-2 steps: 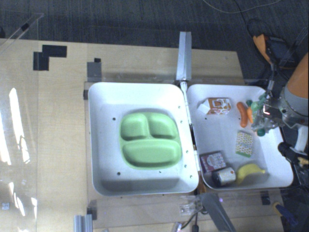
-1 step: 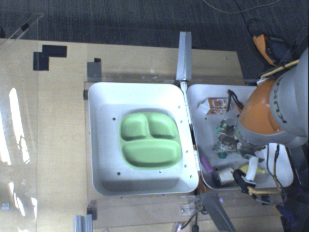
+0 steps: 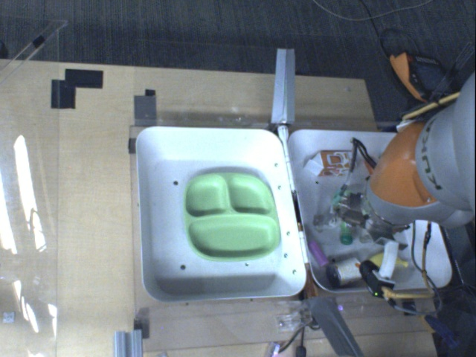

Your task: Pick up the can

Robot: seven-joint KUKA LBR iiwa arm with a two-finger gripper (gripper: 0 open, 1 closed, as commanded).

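Note:
The can looks like a small silvery cylinder lying on its side near the front edge of the right bin. My gripper hangs over the middle of that bin, a little behind the can, under the grey arm with its orange band. The gripper's tip is lost in metal parts and clutter. Nothing shows between its fingers.
A green divided tray lies in the left bin. In the right bin are a small brown-and-white packet at the back, a green item just below the gripper, and a purple item by the left wall.

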